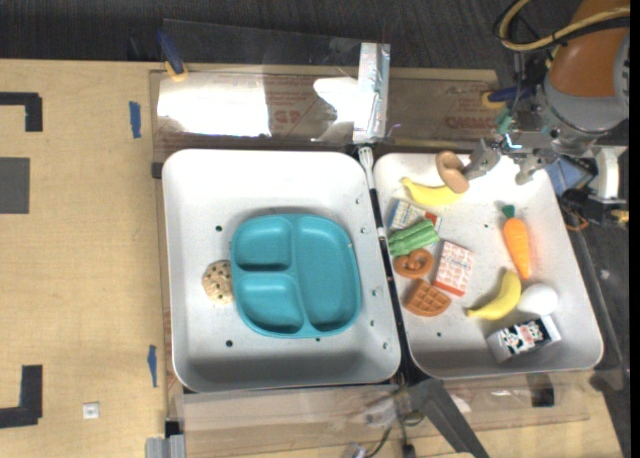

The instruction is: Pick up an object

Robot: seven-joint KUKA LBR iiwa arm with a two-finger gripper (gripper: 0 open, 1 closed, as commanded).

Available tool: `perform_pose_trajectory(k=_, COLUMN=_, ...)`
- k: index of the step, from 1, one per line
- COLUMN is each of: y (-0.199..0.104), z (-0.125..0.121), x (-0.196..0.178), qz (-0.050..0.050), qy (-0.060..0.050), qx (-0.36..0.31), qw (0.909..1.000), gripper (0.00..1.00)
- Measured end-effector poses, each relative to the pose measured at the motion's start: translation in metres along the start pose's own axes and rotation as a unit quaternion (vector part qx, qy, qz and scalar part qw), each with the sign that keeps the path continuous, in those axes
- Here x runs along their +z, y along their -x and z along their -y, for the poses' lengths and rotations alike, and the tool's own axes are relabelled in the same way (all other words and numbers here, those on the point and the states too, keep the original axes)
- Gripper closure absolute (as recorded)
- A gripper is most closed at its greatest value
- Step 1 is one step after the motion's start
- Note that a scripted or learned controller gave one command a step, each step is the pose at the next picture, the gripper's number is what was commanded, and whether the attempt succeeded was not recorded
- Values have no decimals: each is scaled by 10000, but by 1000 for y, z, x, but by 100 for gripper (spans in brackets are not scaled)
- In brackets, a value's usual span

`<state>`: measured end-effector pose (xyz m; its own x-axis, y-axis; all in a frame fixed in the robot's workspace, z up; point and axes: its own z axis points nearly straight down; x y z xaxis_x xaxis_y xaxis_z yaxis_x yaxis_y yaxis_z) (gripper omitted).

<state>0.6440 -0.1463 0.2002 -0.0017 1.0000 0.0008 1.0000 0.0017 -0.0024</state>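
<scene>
While the gripper (508, 154) hangs over the back edge of the right bin (575, 276), nothing sits between its fingers, so the pick looks not yet done. Finger spread: cannot tell, the metal parts blur together against the white bin wall.

All candidate objects lie loose in the right bin. Nearest the gripper: a tan mushroom-like toy (452, 171) just beside it, touching a yellow banana (432, 192). Carrot (516, 243) is near, toward the bin's right side. Further forward: a small carton (407, 214), a green vegetable (413, 237), a pretzel (412, 264), a waffle (428, 299), a red-and-white box (454, 268), a second banana (498, 297), a white egg-shaped thing (539, 299) and a black-and-white milk carton (522, 336).

Left bin (190, 246) holds a teal divided plate (297, 273) and a cookie (218, 281) touching its left rim.

Left to do, by my read: choose a target, descend, close, lift.

Hard to see: arm (590, 56) is cut off at the top right corner; gripper height above the bin floor is unclear from this slant; labels on the cartons too small to read.
</scene>
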Motion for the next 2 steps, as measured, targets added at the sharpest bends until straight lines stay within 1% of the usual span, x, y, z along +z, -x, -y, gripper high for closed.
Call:
perform_pose_trajectory(k=1, y=5, z=-22, x=43, qz=7, qy=-4, qx=-110, qw=9999, gripper=0)
perform_pose_trajectory(k=2, y=-15, z=-22, x=67, qz=-2, qy=-11, qx=369, qw=9993, gripper=0)
